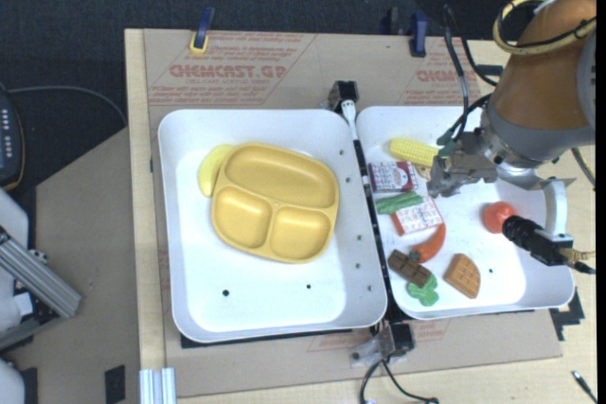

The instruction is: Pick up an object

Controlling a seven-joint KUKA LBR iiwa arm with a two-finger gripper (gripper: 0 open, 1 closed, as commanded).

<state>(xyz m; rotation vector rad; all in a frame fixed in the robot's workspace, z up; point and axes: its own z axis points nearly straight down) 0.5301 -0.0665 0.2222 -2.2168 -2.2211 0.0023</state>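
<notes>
The arm reaches in over the right bin (pixel 559 293), and the hand (pixel 453 167) hangs low near that bin's far-left part, just beside the corn cob (pixel 413 149). Whether the hand is spread or pressed together, one cannot tell from up here; the dark metal blurs into one lump, and nothing is visibly pinched in it.

The pickings are all in the right bin: the corn cob at the far side, a red-and-white packet (pixel 390 176) beside the left wall, a green bean pod (pixel 398 202) under it, a second small packet (pixel 415 219), a red chili (pixel 432 243), a tomato (pixel 498 216) towards the right, a waffle piece (pixel 463 275) and a chocolate bar (pixel 408 265) near the front edge. The left bin (pixel 185 203) carries a yellow divided plate (pixel 275 202).

The risk looks plain: the corn, packets and pod lie crowded, touching or nearly so. A descent there could land on two things at once, or nudge the cob against the far wall and shut on air. The flat packets may offer little to pinch.
</notes>
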